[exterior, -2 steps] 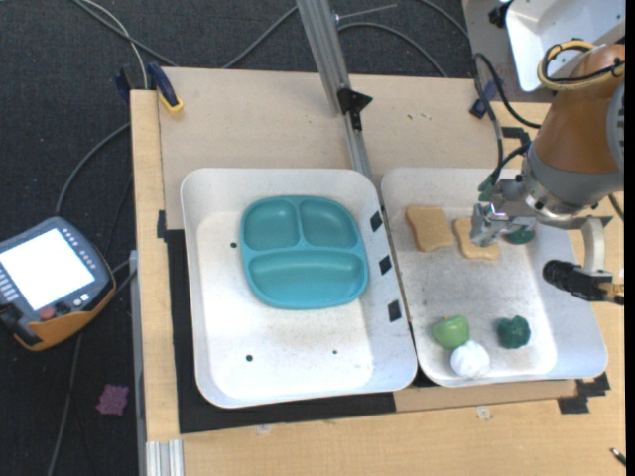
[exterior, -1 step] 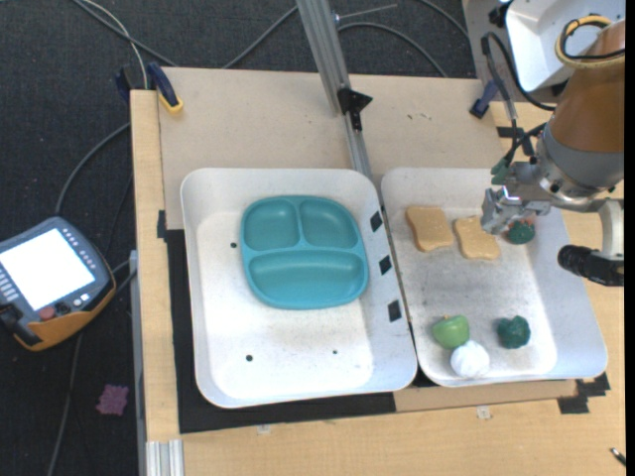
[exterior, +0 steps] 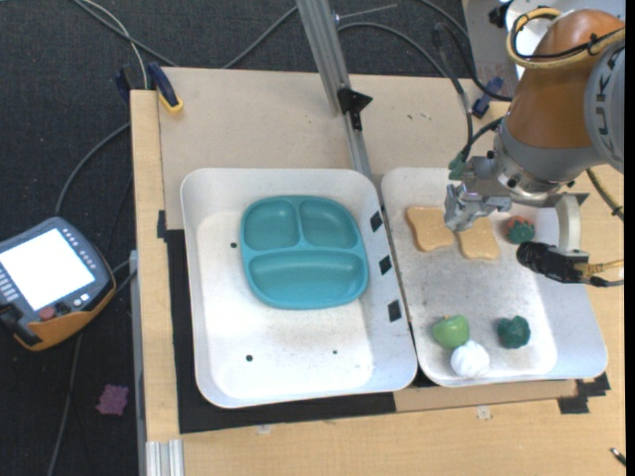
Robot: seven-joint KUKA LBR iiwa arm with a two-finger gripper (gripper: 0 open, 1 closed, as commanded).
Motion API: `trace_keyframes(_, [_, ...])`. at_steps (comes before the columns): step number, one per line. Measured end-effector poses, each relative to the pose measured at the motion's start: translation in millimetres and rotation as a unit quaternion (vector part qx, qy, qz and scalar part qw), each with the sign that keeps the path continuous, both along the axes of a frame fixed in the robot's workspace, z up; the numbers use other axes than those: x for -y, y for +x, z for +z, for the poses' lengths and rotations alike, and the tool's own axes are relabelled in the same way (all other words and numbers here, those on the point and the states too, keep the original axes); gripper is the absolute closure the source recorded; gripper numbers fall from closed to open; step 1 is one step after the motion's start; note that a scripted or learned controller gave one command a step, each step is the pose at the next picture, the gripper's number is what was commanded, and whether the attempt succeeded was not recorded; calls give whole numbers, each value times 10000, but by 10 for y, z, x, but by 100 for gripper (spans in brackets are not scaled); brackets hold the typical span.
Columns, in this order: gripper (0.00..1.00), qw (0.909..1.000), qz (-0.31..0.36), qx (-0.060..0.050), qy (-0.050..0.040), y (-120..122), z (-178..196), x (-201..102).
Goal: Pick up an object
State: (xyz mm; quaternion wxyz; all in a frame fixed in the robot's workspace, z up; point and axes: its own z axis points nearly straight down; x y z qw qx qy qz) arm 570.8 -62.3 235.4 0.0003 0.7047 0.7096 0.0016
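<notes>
On the pale wooden bench (exterior: 258,117), two shallow white bins, dark carpet floor (exterior: 60,87) with cables around, robot hand (exterior: 464,209) over tan bread slices (exterior: 451,234), grip too hidden to tell.

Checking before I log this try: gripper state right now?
Gripper: down in the right bin between the two toast pieces; cannot tell whether it is open or closed, and nothing visibly held.

My pincer (exterior: 464,214) hangs low over the right shallow white bin (exterior: 556,365), just above two tan toast-shaped slices (exterior: 431,230); the teal divided plastic plate (exterior: 301,250) (three compartments) lies in the left bin (exterior: 213,365).
</notes>
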Motion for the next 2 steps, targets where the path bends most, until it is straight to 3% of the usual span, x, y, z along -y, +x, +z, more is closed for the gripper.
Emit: trace_keyframes(2, [100,10000,-2,-11,-3,160,-50,-1154])
